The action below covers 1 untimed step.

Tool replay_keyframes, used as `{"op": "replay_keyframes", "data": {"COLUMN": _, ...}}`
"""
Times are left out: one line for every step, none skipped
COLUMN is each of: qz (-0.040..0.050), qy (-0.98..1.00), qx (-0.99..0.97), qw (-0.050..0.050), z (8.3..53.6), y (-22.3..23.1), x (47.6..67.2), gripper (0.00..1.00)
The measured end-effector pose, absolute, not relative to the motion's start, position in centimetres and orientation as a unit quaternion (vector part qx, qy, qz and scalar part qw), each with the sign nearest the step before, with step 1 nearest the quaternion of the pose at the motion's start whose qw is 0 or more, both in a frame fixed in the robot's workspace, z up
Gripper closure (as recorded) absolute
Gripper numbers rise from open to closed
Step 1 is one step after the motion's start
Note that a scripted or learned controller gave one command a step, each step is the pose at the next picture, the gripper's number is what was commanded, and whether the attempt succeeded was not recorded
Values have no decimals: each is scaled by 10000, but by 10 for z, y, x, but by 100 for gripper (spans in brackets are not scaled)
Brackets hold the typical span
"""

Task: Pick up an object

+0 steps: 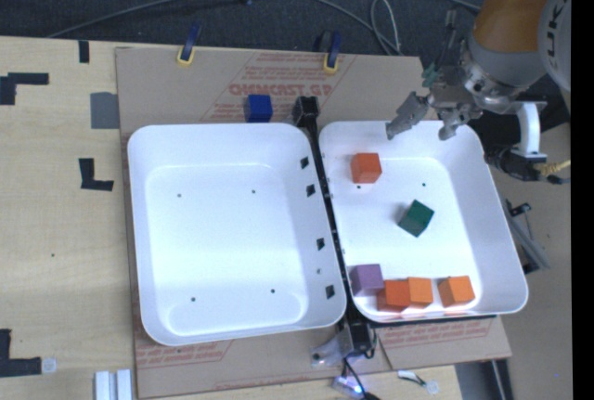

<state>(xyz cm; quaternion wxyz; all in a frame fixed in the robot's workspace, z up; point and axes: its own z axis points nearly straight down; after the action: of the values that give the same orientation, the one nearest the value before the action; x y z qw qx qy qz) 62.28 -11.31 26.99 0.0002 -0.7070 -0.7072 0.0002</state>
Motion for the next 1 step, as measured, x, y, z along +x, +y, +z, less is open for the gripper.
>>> {"op": "replay_keyframes", "data": {"qz": 32, "qy": -7072, "qx": -7070, "qw": 39, "z": 161, "y": -112, "x": 613, "gripper": 0}}
